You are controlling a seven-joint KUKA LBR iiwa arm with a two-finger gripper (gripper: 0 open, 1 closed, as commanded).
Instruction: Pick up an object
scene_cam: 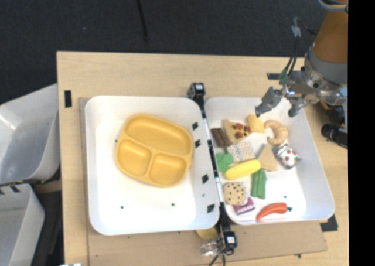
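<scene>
Overhead, the gripper (pixel 282 100) hangs spread and empty just above the croissant (pixel 277 130)

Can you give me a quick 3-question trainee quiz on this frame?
1. True or false: the yellow divided plate lies in the same bin as the toy food.
2. Multiple choice: the gripper is above which part of the right bin? A) far edge B) near edge C) centre
3. Fill in: the red chili pepper lies near the bin's ____ edge.

Key
1. False: the plate is in the left bin; the food is in the right bin.
2. A
3. Near, closest to the camera.
</scene>
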